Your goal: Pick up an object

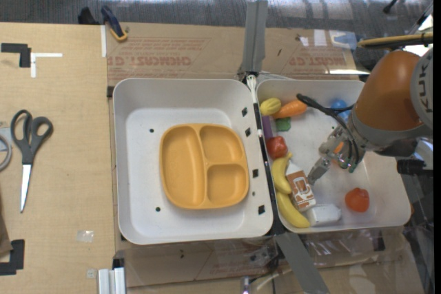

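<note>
Your pincer [322, 169] hangs low in the right bin [386, 217], and you cannot tell from this angle whether it is open or closed. Just beside its tip, toward the left bin [138, 217], lies a small carton [300, 190] resting against two bananas [284, 193]. A tomato [277, 147] sits a little beyond those. An orange ball [357, 200] lies nearer the front wall. The yellow tray [204, 165] sits in the left bin, well apart.
</note>
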`<action>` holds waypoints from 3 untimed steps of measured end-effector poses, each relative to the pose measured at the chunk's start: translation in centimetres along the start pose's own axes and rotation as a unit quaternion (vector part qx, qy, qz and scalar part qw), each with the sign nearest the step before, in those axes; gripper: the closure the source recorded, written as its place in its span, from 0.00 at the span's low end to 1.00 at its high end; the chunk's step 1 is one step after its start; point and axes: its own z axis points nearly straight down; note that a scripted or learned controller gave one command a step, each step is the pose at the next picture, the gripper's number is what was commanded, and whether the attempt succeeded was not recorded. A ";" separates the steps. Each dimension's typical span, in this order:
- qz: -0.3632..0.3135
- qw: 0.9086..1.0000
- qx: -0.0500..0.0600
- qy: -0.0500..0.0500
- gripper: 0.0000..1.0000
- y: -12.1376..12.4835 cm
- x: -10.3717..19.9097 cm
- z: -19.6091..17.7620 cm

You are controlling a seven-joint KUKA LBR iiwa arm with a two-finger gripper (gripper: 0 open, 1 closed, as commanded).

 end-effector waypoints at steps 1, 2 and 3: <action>0.062 0.998 -0.002 0.001 0.00 -1.8 -10.1 0.0; 0.153 0.988 0.000 0.003 0.00 -4.1 -4.2 0.1; 0.152 0.988 0.000 0.005 1.00 -4.0 -4.2 -0.5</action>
